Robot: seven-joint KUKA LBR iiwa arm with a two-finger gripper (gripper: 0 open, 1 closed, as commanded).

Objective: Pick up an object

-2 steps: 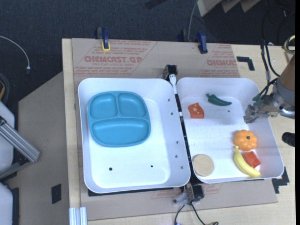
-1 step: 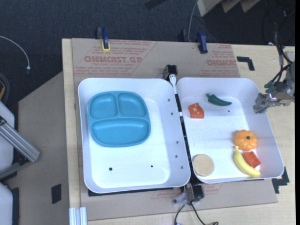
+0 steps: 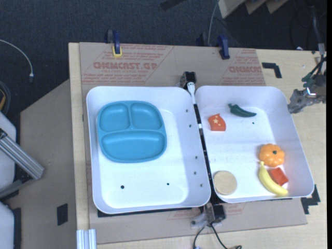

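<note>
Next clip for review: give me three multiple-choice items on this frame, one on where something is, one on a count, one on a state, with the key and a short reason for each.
1. Where does the blue divided plate lie?
A. in the left bin
B. in the right bin
C. on the bare bench

2. How many compartments does that plate have?
A. two
B. three
C. five

3. How does the banana lie?
A. alone in a far corner
B. stuck upright
C. flat, touching the red block

Key: 1 A, the plate sits on the floor of the left bin. 2 B, two small wells above one long one. 3 C, the banana curves flat along the red block below the orange pumpkin in the right bin.
</note>
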